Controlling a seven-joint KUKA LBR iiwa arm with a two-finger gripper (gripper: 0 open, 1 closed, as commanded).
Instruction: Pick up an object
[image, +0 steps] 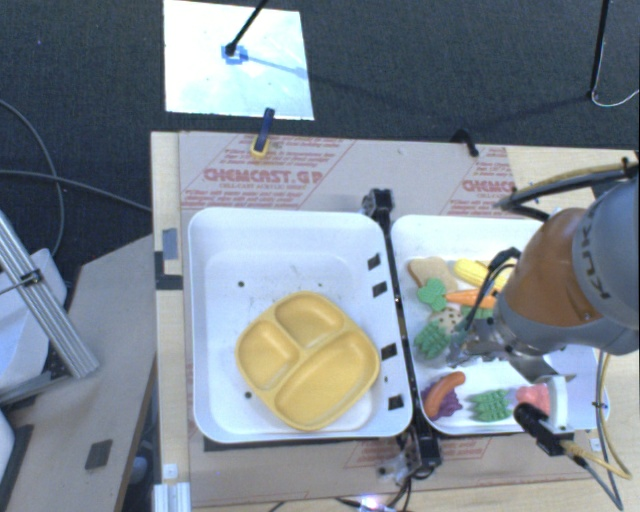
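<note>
Here end effector (468, 345) among toy food (432, 337), grip state unclear; yellow tray (307, 359) in left bin (215, 300).

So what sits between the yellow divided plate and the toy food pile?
In the camera view, the two bins' adjoining white walls with black clips lie between the yellow plate and the toy food; no loose object.

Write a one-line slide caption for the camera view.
Arm over the right bin of toy food; yellow divided plate sits in the left bin.
</note>
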